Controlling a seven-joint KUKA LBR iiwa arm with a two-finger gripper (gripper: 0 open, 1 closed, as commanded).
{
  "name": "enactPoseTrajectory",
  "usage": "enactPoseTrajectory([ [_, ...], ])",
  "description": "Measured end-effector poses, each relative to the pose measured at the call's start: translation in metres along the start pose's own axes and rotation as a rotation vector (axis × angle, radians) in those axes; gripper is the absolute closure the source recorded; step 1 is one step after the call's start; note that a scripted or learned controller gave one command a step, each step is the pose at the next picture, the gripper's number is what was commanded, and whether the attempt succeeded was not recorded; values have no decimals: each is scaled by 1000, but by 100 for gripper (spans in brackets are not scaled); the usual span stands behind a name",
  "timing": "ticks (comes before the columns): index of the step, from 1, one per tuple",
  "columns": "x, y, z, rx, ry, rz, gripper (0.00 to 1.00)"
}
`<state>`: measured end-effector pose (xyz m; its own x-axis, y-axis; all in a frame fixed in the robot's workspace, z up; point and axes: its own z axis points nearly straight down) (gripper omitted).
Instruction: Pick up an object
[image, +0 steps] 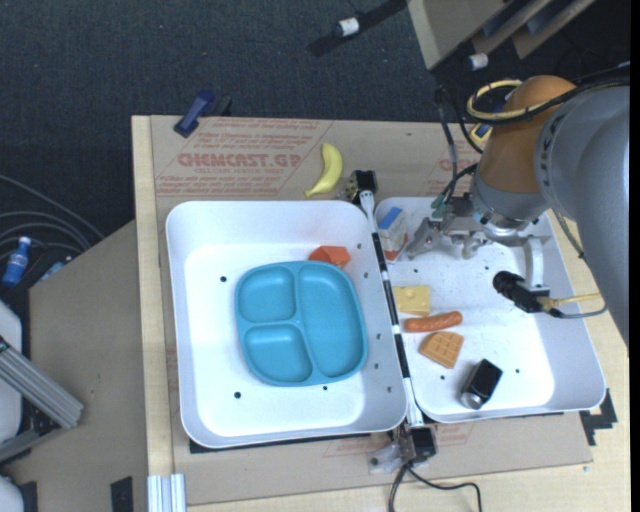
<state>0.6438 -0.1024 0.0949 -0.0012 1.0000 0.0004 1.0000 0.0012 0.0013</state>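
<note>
Lying near hand (432, 232) — cheese (412, 299), sausage (431, 322), cracker (441, 348).

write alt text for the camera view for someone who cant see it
A grey robot arm reaches from the right over the right bin, which holds a cheese slice, hot dog, cracker and small black object. The left bin holds a blue divided plate and an orange piece; a banana lies on the bench behind.

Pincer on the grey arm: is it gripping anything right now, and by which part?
Cannot be told. The pincer sits low over the far end of the right white bin, near a small blue and white block, but nothing is seen clamped in it.
</note>
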Motion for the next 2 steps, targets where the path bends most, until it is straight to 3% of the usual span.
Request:
enactPoseTrajectory([
  [1,1,20,10,8,-4,1,0],
  [2,3,22,-1,2,-3,2,100],
])
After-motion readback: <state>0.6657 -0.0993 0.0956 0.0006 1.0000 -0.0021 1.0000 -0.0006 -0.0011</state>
